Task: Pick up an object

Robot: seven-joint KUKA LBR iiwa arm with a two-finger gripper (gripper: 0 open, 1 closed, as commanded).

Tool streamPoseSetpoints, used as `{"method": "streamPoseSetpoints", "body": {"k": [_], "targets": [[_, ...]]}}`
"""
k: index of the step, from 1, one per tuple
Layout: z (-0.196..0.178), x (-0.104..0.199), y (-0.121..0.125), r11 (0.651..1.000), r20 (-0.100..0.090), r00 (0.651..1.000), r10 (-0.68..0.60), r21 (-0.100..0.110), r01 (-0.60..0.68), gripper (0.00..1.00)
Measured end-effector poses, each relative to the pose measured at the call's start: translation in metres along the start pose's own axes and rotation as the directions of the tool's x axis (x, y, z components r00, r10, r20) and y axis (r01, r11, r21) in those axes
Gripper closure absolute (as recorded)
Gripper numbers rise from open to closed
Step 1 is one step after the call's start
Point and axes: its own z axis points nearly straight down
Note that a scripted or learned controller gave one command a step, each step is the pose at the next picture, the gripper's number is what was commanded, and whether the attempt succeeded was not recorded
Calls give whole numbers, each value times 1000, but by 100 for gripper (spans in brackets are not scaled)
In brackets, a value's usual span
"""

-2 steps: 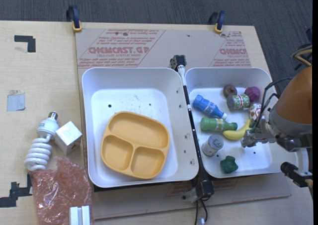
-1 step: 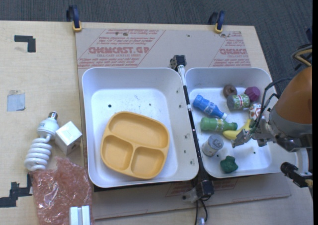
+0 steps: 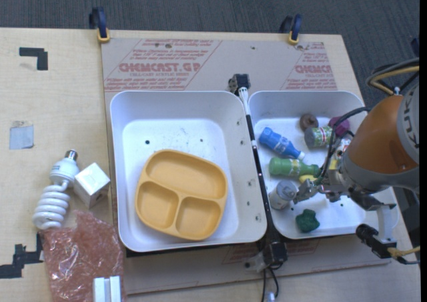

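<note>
Gripper point(image 3: 313, 189) low in right bin point(image 3: 263, 104), near its front; can't tell its state or whether anything's held. Nearest: green bottle point(image 3: 293, 167), long axis approx left-right, just behind and to the left of gripper. Silver can point(image 3: 285, 193) just left, green lump point(image 3: 307, 221) just in front. Blue bottle point(image 3: 279, 141) further back-left, small jar point(image 3: 318, 137) behind. Tight cluster; neighbours prob. crowd any closing. Yellow divided plate point(image 3: 181, 193) in left bin point(image 3: 115, 161), well apart.
</note>
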Motion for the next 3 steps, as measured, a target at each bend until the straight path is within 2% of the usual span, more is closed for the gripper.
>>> {"method": "streamPoseSetpoints", "body": {"k": [1, 2, 3], "targets": [[-1, 24, 1, 1000, 13, 1000, 8, -9, -8, 0], [-11, 27, 2, 1000, 5, 1000, 4, -7, -4, 100], [-11, 24, 2, 1000, 12, 1000, 8, -10, -8, 0]]}}
